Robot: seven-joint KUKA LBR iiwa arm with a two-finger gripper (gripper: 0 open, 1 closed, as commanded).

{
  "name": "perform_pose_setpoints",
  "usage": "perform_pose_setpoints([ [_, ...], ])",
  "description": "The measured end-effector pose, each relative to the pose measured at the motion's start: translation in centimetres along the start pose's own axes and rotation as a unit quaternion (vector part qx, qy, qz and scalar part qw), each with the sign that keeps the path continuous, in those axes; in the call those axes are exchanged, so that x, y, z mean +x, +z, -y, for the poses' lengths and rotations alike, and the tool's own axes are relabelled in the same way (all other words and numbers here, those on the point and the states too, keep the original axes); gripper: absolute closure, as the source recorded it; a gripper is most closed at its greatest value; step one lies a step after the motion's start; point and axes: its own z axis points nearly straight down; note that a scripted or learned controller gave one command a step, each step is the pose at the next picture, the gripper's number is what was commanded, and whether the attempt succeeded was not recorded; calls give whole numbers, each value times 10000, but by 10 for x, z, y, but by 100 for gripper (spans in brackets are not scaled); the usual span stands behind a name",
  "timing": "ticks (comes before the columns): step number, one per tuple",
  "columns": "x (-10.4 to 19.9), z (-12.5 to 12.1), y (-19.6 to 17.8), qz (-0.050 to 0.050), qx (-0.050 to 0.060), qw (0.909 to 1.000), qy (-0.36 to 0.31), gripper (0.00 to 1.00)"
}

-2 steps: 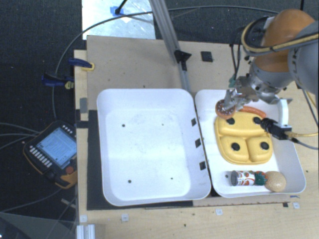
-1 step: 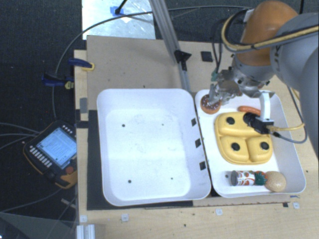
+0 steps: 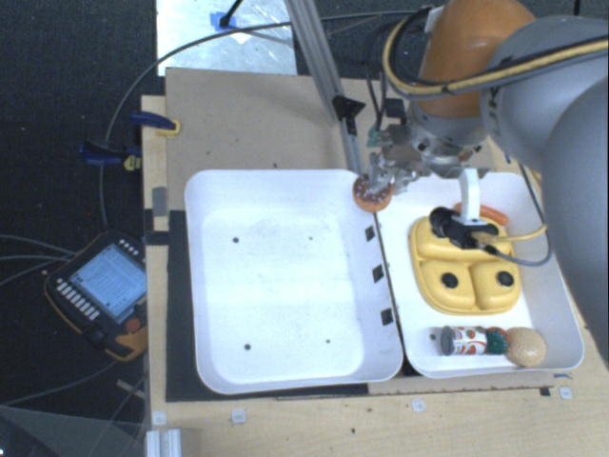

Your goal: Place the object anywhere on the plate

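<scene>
Where bins meet, arm (image 3: 514, 74) over cookie (image 3: 373, 195).

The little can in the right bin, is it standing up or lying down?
Lying down. The can rests on its side along the right bin's near wall, its label facing up, beside a tan ball.

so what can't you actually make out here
- Pincer: small and blurred in the camera view; whether it grips the brown object can't be told.
- Right bin: its far right corner is hidden by the arm.
- Can: label too small to read.
</scene>
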Motion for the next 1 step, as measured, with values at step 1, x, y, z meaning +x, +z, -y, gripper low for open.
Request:
perform_pose_setpoints([
  [1, 51, -10, 9, 3, 3, 10000, 3, 100],
])
